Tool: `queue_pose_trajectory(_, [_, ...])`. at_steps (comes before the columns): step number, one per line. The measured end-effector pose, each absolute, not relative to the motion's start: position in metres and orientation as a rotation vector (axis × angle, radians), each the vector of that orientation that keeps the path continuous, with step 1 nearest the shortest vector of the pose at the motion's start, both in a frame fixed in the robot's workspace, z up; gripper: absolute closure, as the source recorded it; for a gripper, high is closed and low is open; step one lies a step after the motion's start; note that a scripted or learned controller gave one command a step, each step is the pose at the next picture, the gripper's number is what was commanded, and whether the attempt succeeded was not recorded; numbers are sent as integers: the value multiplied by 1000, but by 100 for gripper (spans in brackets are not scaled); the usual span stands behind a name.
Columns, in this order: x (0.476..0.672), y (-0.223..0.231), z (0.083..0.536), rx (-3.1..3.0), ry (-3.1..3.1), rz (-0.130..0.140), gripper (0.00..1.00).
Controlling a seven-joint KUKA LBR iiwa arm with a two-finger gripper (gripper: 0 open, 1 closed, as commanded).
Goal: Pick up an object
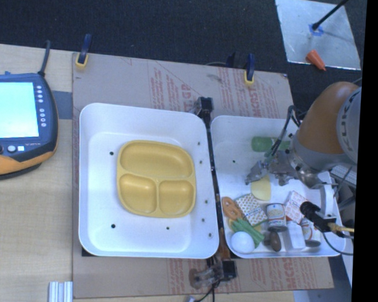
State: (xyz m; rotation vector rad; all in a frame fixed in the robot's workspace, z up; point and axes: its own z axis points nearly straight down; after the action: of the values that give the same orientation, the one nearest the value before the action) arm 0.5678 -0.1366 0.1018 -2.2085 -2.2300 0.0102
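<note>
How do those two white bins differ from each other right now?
The left bin holds one yellow divided plate; the right bin holds a jumble of small things, mostly at its near end. The arm's pincer is over the right bin, not the left. Both are shallow, white and alike in size.

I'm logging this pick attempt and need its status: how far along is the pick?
Done: the arm has reached into the right bin, and the gripper is low beside a pale yellow object. In hand: nothing visibly between the fingers. Left: grasp and lift an object; the clutter, including the white ball and green object, lies in the bin. The yellow divided tray sits in the left bin.
</note>
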Motion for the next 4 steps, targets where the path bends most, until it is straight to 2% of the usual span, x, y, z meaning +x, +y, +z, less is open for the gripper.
queue_pose_trajectory(1, [618,-110,92,-2214,-2227,5,0])
queue_pose_trajectory(2, [592,-147,92,-2216,-2223,4,0])
queue_pose_trajectory(3, [581,-120,92,-2212,-2227,6,0])
queue_pose_trajectory(4, [581,-121,102,-2210,-2227,8,100])
